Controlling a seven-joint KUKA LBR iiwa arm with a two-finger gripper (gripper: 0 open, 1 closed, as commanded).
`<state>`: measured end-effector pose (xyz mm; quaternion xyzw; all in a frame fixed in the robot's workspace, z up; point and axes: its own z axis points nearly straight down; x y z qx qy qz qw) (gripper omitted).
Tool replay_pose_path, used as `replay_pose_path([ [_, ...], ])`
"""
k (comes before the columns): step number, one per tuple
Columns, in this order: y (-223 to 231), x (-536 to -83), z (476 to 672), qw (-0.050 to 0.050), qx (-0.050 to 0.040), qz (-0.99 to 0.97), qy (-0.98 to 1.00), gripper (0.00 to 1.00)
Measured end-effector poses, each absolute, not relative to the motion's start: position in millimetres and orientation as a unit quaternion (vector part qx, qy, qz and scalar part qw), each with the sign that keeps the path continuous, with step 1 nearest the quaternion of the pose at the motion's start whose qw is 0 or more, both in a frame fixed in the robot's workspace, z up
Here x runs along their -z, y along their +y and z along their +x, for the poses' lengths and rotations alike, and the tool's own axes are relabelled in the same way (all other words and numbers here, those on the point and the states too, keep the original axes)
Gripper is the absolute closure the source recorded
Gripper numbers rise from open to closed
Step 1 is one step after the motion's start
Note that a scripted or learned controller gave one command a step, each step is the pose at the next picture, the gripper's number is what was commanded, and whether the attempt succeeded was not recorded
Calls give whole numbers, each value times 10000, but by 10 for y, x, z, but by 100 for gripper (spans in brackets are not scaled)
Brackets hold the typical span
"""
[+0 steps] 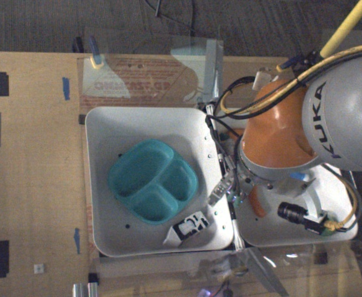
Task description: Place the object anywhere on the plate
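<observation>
A teal plate [153, 181] with three compartments lies in the middle of the left bin [100, 166]. A small black and white object [191, 225] rests on the bin floor just off the plate's lower right rim. The arm's orange band [276, 135] and grey wrist hang over the right bin [335, 193] and cover most of it. Below the wrist, a silvery part of my gripper [224, 190] pokes out over the wall between the two bins. An orange object [257, 203] shows partly under the wrist in the right bin.
A clear plastic sheet [150, 73] leans behind the left bin. Black and yellow cables [261, 104] loop off the arm above the divider. A black connector [292, 213] sticks out over the right bin. Bare wooden bench [32, 166] lies to the left.
</observation>
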<state>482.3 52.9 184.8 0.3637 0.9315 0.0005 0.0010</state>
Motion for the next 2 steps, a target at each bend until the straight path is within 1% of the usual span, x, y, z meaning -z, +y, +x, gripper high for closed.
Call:
replay_pose_path([
  [1, 755, -2078, 5309, 18, -11, 3336, 9427, 100],
  [2, 907, -1920, 4796, 3, -4, 2976, 9547, 100],
])
